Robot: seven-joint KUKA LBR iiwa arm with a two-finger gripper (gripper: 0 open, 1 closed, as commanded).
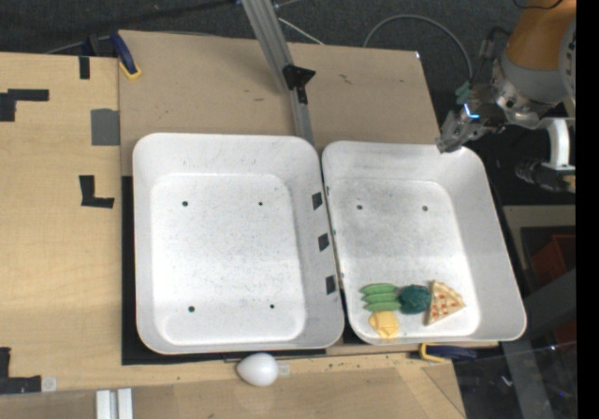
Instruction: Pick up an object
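Two white bins sit side by side. In the right bin (412,221), near its front edge, lie a green pea pod (379,294) — long axis running left-right — a dark green lump (413,297), a yellow piece (384,322) and a pizza slice (443,301) pointing toward the front. The gripper (456,135) hovers above the bin's far right corner — whether it is open is unclear.
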